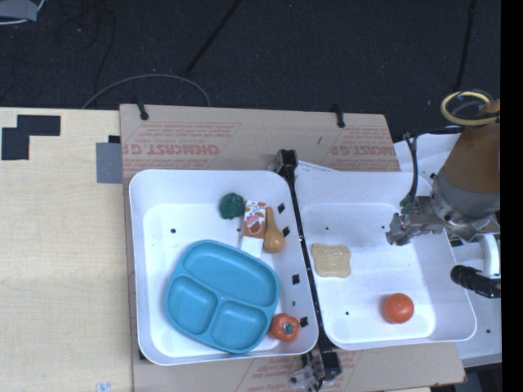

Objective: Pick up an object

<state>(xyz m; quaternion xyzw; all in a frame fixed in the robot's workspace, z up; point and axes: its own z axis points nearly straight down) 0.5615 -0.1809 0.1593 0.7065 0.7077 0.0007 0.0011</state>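
- Claw poised at the upper right wall of the right bin; open or closed impossible to tell.
- Below it, near the bin's lower right: orange-red ball.
- To its left and slightly lower: beige flat piece.
- Far left, in the other bin: blue divided tray, green lump.

1. A dark carpeted floor fills the top of the view, with thin black cables looping across it.
2. A pale wooden bench top spreads over the left side, marked by black patches and 1 grey square.
3. A brown cardboard sheet with reversed red print lies flat on the bench.
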